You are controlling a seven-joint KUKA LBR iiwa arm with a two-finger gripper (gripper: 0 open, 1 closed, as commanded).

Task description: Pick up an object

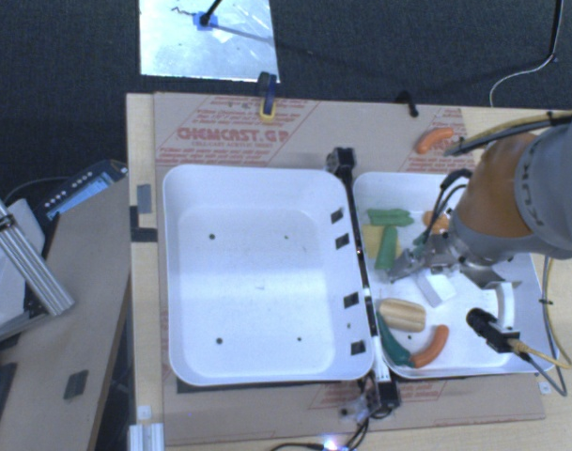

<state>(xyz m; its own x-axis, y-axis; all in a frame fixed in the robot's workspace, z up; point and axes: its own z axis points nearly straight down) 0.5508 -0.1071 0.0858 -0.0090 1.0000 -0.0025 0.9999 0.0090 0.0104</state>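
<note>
Gripper [405, 265] sat low in the right bin [408, 194] just beside the green stick [387, 245] — couldn't tell how its jaws stood — I'd have centred over the stick before closing.

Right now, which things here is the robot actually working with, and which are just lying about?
In the job: gripper, right bin, and its pickable things: green block, tan cylinder, orange sausage shape.
Just lying about: left bin, orange thing on the bench behind the bins, yellow-and-blue clamp, silvery sheet.
</note>
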